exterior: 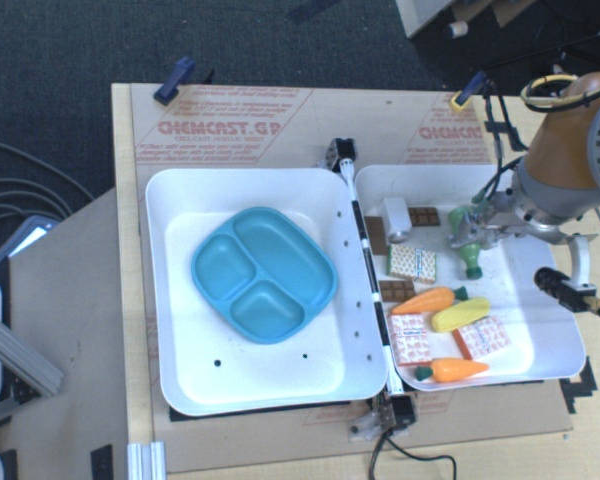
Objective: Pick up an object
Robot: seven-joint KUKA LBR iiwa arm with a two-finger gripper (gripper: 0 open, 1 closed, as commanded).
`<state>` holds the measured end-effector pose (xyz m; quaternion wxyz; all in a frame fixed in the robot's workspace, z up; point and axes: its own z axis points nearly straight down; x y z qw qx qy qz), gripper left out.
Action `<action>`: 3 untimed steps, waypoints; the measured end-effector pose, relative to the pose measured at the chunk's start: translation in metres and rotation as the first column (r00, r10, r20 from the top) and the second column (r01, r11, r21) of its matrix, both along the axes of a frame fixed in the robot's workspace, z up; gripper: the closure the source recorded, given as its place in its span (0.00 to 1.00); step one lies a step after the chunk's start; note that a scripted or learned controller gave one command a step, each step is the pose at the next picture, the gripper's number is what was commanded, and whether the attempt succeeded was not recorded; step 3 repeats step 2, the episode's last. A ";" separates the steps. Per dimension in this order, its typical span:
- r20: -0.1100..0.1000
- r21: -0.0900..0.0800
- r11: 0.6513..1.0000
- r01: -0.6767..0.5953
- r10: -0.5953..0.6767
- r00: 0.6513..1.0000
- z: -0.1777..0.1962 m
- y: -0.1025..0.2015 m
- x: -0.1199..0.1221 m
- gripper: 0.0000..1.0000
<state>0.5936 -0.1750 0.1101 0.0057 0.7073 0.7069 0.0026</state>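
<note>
Step in hand: I read this as the reach-and-descend stage of the pick; nothing looks lifted yet, as far as I can judge.
Pincer: my pincer [467, 236] hangs over the upper middle of the right bin [565, 353], just above a small green object [472, 260]. I cannot tell whether it is spread or pressed together; the metal parts blur into one another from this angle.
Likely target: the green object, sitting on the bin floor right under the tool. Whether it is touched or merely close, I cannot say.
Other candidates: a yellow corn cob [460, 315] and an orange carrot [423, 301] lie side by side lower in the same bin, a second carrot [453, 370] near the bottom rim, with small printed packets [412, 262] and brown chocolate-like pieces [421, 215] scattered around.
Left bin: the left bin [180, 368] holds a blue divided plate [264, 273], well apart from the arm.
Next move calls for: a straight drop centred on the green piece, keeping clear of the packet just beside it, then a close and a slow lift to check the hold.
Risk: the piece is small and upright-looking; I judge it may tip or slip out.
</note>
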 end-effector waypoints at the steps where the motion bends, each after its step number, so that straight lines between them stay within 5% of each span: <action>1: -0.026 0.008 1.000 0.000 0.001 1.000 -0.002 0.051 0.062 1.00; 2: -0.010 0.005 1.000 -0.002 0.002 1.000 0.076 0.127 0.058 1.00; 3: -0.010 0.005 1.000 -0.002 0.002 1.000 0.076 0.127 0.058 1.00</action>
